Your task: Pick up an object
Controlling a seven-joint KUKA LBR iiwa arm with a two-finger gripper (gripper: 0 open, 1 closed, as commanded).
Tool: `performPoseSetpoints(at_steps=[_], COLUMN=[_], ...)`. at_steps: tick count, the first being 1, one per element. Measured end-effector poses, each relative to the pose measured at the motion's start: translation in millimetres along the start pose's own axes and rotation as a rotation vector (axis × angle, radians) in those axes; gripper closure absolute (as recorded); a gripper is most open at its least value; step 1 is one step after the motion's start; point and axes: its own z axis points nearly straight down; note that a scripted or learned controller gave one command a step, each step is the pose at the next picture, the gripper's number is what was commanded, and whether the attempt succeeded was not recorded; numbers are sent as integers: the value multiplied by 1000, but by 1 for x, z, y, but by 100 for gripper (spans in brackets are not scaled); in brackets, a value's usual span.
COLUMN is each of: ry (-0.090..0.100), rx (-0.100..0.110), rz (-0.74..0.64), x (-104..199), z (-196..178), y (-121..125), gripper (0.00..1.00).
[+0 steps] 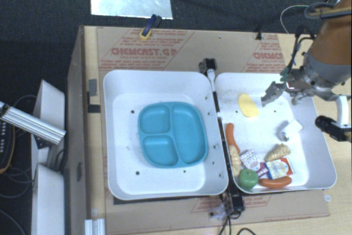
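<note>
The right bin (319, 176) holds a yellow piece of toy food (248, 105), an orange carrot (230, 134), a green apple (248, 178), a red sausage (274, 182), a beige cone-shaped piece (276, 152), small printed packets (250, 159) and a little white-grey block (288, 130). My gripper (284, 95) hangs over the back part of this bin, right of the yellow piece and above the white-grey block. Its fingers stand apart, open, with nothing between them.
The left bin (118, 135) carries a blue divided plate (172, 134). A black divider rail (216, 113) runs between the bins. Cardboard (165, 47) lies under both. The arm's grey body (330, 63) and a black fitting (333, 126) overhang the right bin's far right side.
</note>
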Motion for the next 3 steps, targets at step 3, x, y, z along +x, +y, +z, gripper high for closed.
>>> performPoseSetpoints(at_steps=[3], ry=[1], rx=[0], rz=[0], x=[-19], z=[136], y=[-36], gripper=[0])
